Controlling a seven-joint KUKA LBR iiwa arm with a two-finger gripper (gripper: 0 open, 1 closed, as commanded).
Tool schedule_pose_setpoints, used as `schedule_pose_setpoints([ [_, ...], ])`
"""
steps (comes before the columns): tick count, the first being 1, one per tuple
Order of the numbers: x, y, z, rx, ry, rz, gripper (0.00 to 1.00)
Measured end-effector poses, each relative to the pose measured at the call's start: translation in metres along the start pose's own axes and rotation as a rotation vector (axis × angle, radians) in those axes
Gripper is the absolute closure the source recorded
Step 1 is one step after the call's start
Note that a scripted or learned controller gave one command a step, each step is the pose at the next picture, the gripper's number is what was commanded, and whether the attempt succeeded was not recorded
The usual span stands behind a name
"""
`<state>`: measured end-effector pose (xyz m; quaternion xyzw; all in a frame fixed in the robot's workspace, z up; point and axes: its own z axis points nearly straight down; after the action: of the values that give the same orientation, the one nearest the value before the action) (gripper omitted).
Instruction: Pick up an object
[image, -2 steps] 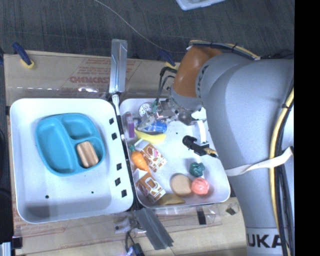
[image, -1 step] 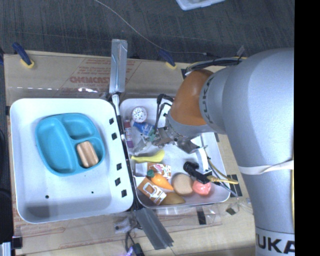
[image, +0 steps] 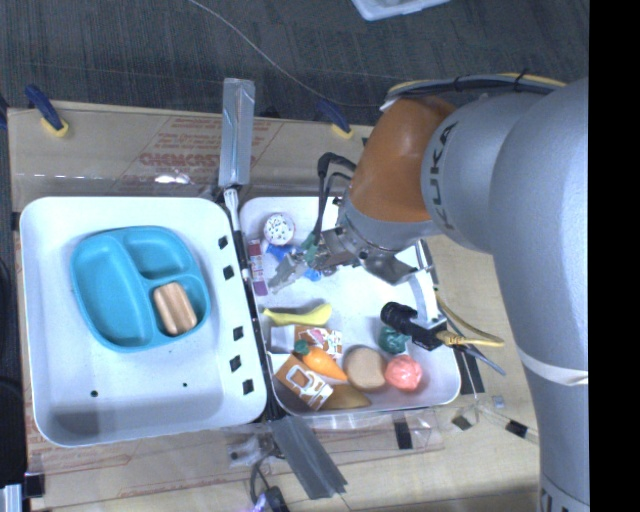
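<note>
The grey metal two-finger gripper (image: 300, 262) hangs low over the far left part of the right shallow white bin (image: 440, 395); whether it is open or closed cannot be told. To lift cleanly, it should probably centre over one item, such as the yellow plastic banana (image: 297, 315) lying just nearer, curved, smooth, flat on the bin floor.

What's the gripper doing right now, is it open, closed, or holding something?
Gripper: low in the right bin, near its upper left corner; whether it is open, closed or holding anything cannot be told.
</note>
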<state>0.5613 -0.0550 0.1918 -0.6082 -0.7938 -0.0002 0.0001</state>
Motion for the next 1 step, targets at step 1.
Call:
schedule_pose_setpoints([
  [1,-0.0530,-0.0542,0.0910,0.012,0.003,0.115,0.00],
])
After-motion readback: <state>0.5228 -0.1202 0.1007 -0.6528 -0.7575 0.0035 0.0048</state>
